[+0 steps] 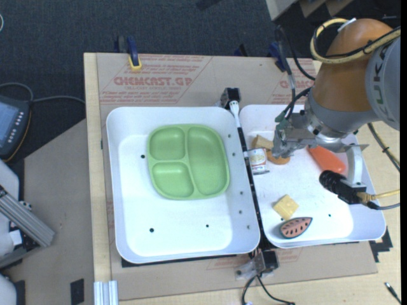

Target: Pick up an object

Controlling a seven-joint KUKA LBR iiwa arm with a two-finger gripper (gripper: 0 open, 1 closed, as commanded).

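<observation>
Green divided plate [189, 161]: left bin [127, 221], centre-far.
Gripper [283, 146]: low in right bin [356, 224], far-left part, above a tan round piece [280, 159]; open or closed cannot be told.
Small labelled can [257, 161]: just left of gripper.
Orange object [327, 159]: right of gripper.
Yellow block [285, 206], reddish oval [296, 227]: near side of right bin, close together.

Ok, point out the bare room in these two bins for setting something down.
Widest free patch: the floor of the left bin between the green divided plate and the near wall. A narrower strip runs left of the plate. The right bin is crowded: gripper, small can, yellow block, oval piece.
</observation>
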